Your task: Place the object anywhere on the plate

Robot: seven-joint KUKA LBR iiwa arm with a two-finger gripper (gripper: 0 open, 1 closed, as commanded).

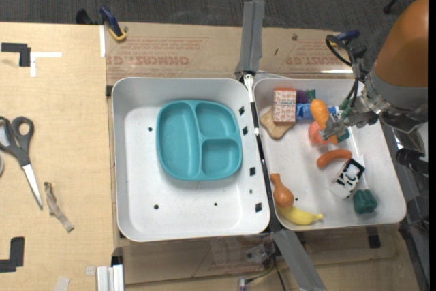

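The teal three-compartment plastic plate [199, 140] lies in the left white bin [129, 167]. In the right white bin [388, 174], the two-finger gripper [332, 131] sits low among the toys, over what looks like a pink-red rounded piece [315, 135] just below an orange carrot-shaped toy [319, 110]; whether it grips anything, I cannot tell. A red sausage [333, 158] lies near, a yellow banana [300, 216] well apart.

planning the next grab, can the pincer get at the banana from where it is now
Probably yes. The banana lies uncovered at the right bin's near edge, touched only by a pear-shaped toy on one side; the pincer hovers in the same bin.
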